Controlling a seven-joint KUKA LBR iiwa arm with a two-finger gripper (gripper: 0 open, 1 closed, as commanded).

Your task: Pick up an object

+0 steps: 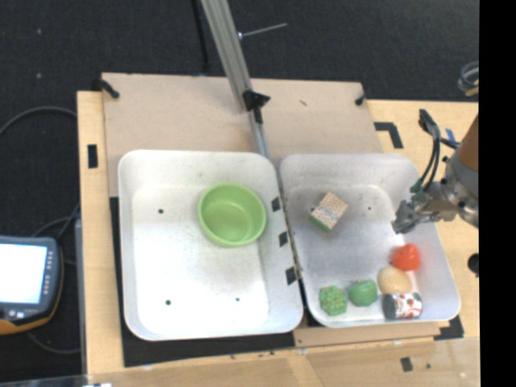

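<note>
Left bin (145, 313): I counted one green bowl (232, 214), centre. Right bin (355, 168): one patterned block (328, 211) toward 11 o'clock; five small items (372, 290) clustered at 5 o'clock. Gripper (405, 218) hovered at 3 o'clock; I couldn't tell its jaw state.

The arm (466, 164) is cut off at the right, so little beyond its wrist shows. Its gripper (405, 218), over the right edge of the right bin (355, 172), is dark and small, and whether the fingers stand apart cannot be told. The small can (401, 305) in that bin's near right corner has a label too blurred to read (red and white is all that comes through). The tablet (24, 285) is cut by the left edge. The metal pole (230, 55) runs out at the top.
</note>
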